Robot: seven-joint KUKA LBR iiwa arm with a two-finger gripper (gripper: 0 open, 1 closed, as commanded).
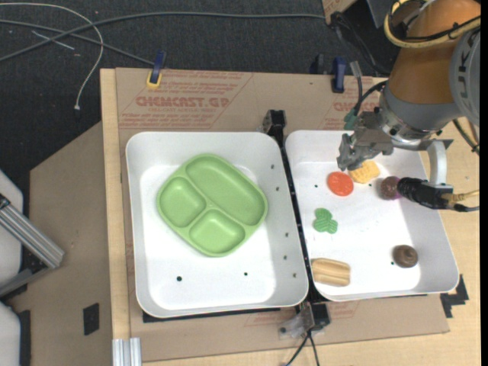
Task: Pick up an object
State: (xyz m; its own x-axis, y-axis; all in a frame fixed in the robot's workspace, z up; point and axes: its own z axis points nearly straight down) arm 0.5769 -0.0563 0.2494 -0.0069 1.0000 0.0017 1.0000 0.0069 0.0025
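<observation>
Hand [355, 157] low in right bin [427, 280], touching yellow-orange piece [365, 172]; finger state cannot be told.

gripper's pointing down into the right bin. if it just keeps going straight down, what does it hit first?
Probably the yellow-orange ridged toy piece beside the round red-orange toy: the two-finger gripper hangs at its left edge. Depth is unclear; it could miss and meet the white bin floor.

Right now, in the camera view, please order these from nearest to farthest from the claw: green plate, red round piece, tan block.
From the claw:
1. Red round piece, just below it, right bin.
2. Tan block, right bin's near edge.
3. Green plate, left bin.
</observation>
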